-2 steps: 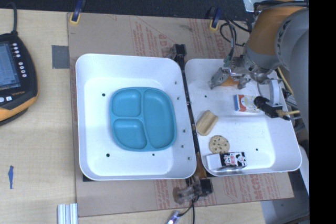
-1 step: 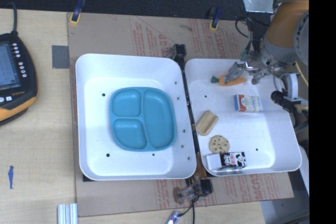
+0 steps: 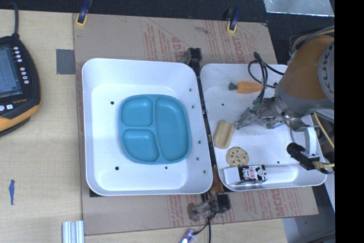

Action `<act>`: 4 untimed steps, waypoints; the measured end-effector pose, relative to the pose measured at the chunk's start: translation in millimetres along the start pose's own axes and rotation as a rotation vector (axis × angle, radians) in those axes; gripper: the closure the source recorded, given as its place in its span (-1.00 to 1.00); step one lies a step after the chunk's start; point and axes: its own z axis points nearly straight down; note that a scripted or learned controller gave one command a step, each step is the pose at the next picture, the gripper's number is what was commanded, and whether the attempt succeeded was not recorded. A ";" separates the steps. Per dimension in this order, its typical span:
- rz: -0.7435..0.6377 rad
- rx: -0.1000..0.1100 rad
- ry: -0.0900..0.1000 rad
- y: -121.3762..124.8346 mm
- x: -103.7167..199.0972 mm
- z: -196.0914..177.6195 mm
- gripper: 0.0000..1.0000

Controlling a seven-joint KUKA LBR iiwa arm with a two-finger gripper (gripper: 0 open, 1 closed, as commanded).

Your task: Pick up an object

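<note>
In the right bin lie an orange toy carrot at the back, a tan bread-like piece by the left wall, a round cookie and a small black-and-white carton at the front. My gripper reaches in from the right and hangs low over the bin's middle, between the carrot and the bread piece. Nothing shows between its fingers.
The left bin holds a blue divided plate. A black-and-orange teach pendant lies on the bench at far left. Clamps hold the cardboard under the bins. The arm's orange band looms over the right bin's right side.
</note>
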 end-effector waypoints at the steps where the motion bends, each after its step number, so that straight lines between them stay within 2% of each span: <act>1: 0.002 -0.002 0.001 83.2 -13.8 -1.0 -1.00; 2: 0.001 -0.003 0.001 98.7 2.1 -1.1 -1.00; 4: 0.001 0.002 0.004 98.0 -64.5 -0.7 -1.00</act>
